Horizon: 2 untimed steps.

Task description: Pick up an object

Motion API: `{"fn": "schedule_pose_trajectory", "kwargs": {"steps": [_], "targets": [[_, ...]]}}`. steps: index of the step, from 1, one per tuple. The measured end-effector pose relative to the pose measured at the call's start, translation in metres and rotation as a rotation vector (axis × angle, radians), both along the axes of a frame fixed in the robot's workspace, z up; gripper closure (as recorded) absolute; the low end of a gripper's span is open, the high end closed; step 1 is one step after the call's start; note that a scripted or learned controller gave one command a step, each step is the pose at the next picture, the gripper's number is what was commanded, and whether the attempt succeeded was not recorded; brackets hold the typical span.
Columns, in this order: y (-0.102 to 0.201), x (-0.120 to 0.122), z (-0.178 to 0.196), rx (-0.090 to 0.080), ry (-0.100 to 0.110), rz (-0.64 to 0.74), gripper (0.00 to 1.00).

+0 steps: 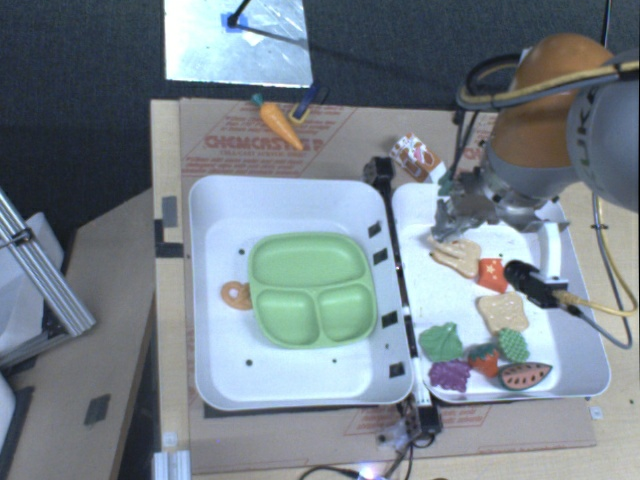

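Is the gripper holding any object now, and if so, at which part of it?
It cannot be told. The gripper is low in the right bin, right above a tan toy food piece, but no hold is visible.

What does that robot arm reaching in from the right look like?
The arm is a thick, rounded grey body with a big orange band above the wrist. Black and yellowish cables loop over it. At its end sits a small dark grey metal tool.

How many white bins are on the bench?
2. The left bin holds a green divided plate; the right bin sits beside it, holding toy food under the gripper.
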State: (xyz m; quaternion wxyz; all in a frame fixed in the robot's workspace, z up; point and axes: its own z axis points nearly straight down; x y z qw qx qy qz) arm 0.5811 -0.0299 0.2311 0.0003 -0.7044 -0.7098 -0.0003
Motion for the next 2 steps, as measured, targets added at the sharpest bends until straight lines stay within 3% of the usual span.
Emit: {"fn": "schedule_pose_trajectory", "kwargs": {"steps": [1,2], "targets": [[0.048,-0.016,-0.013,0.001,0.002,0.002,1.00],[0.091,-0.023,0.004,0.001,-0.002,0.002,1.00]]}}
